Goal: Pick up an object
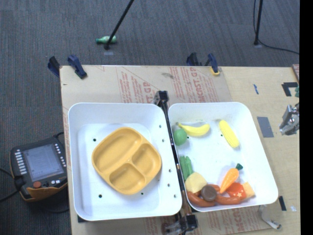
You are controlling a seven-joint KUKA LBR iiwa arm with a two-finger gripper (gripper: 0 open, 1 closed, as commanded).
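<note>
Whether the grey metal gripper (pixel 289 120) is spread or closed cannot be told; it sits small and blurred, outside the shallow white right bin (pixel 260 146). The approach has not begun. Next it must travel over that bin and descend on 1 toy, perhaps the smooth, curved yellow plastic banana (pixel 194 129) lying apart near the far wall.

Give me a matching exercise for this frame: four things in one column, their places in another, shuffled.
Things:
1. plate
2. banana
3. carrot
4. tool

Places:
A. over the bench, right of both bins
B. left bin
C. right bin, far side
D. right bin, near side

Pairs: 1-B, 2-C, 3-D, 4-A
</note>
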